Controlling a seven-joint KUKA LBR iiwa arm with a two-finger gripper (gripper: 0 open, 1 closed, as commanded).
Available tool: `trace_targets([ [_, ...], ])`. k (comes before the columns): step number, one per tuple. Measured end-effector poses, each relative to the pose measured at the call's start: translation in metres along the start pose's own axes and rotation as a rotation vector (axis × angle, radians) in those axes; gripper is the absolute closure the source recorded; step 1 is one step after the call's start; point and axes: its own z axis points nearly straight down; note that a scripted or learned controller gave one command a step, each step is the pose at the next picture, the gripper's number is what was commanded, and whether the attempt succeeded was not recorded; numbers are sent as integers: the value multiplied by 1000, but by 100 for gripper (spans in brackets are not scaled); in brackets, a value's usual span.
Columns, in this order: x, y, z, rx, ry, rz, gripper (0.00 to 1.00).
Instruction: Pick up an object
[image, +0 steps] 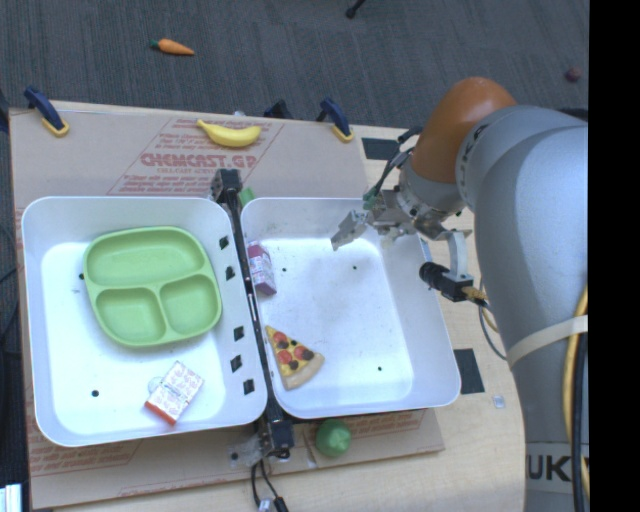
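Observation:
My gripper (352, 228) hangs over the back right part of the right bin (400, 320), its grey fingers pointing left and down with nothing visible between them. A pizza slice toy (291, 357) lies near the right bin's front left corner. A small maroon packet (261, 268) leans against that bin's left wall. Both lie well to the left of and nearer than the gripper. In the left bin (50, 330) rest a green divided plate (152, 284) and a red-and-white packet (174, 390).
A toy banana (230, 131) lies on the cardboard behind the bins. A green ball (333, 437) sits in front of the right bin. An orange carrot toy (174, 46) lies on the floor far back. Blue clamps (336, 118) hold the cardboard's back edge.

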Motion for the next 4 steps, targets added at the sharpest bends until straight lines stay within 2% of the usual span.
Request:
trace_targets([
  [1, -1, -74, 6, 2, -4, 9, 0],
  [2, -1, -13, 22, -1, -2, 10, 0],
  [3, -1, -12, 11, -1, -2, 7, 100],
  [4, -1, -12, 11, -1, -2, 6, 0],
])
